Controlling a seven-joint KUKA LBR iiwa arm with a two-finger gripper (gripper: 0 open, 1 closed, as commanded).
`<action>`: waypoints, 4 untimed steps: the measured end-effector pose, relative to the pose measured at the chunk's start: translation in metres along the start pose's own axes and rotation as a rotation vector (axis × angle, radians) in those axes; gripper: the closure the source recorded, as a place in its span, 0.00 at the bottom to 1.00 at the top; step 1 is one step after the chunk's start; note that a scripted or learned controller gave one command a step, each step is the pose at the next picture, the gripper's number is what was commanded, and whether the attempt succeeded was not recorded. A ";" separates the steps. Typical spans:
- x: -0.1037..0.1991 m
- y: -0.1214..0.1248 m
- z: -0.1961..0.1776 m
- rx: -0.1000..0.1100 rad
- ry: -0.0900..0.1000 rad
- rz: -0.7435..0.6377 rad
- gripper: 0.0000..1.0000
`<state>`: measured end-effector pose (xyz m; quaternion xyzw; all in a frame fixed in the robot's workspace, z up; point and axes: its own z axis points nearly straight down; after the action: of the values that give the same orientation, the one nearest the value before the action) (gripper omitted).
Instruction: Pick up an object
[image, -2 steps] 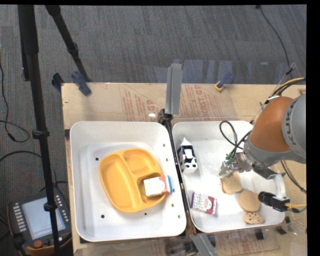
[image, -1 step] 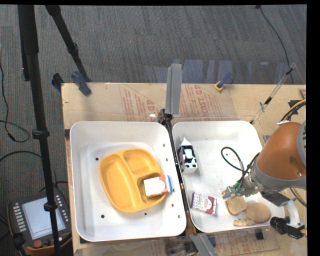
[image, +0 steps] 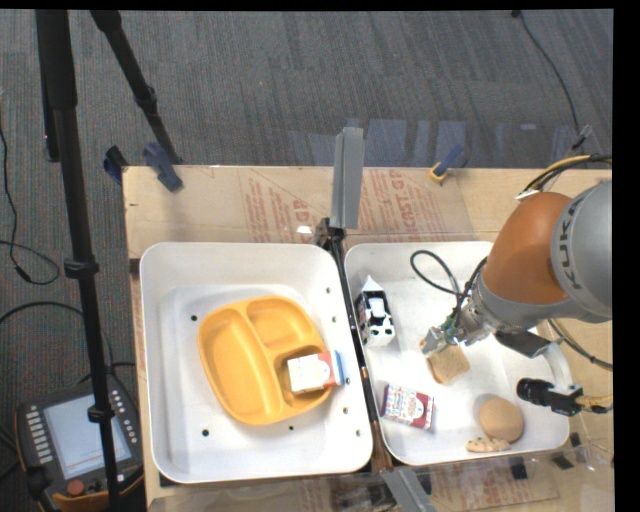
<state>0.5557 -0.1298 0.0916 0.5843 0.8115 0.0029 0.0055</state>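
In the right bin (image: 530, 262), my gripper (image: 446, 343) is low over the floor, right at the top edge of a tan bread-like piece (image: 451, 366). Whether it touches or holds that piece cannot be made out. A black-and-white cow-pattern carton (image: 375, 316) stands to the gripper's left. Nearer the front lies a pink and white packet (image: 408, 406). A round tan bun (image: 500, 418) sits at the front right, with a small pale peanut-shaped thing (image: 487, 444) beside it.
The left bin (image: 165, 300) holds a yellow divided plate (image: 240, 350) with a small white and orange carton (image: 309, 373) on it. A grey upright post (image: 347, 190) stands behind the divide between the bins. A black cable (image: 435, 268) loops over the right bin's back.
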 end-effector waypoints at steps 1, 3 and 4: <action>-0.003 -0.060 0.000 0.004 0.003 -0.072 0.00; 0.036 0.008 0.007 0.016 0.009 0.017 1.00; 0.036 0.008 0.007 0.016 0.009 0.017 0.00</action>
<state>0.5521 -0.0933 0.0845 0.5912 0.8065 -0.0010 -0.0027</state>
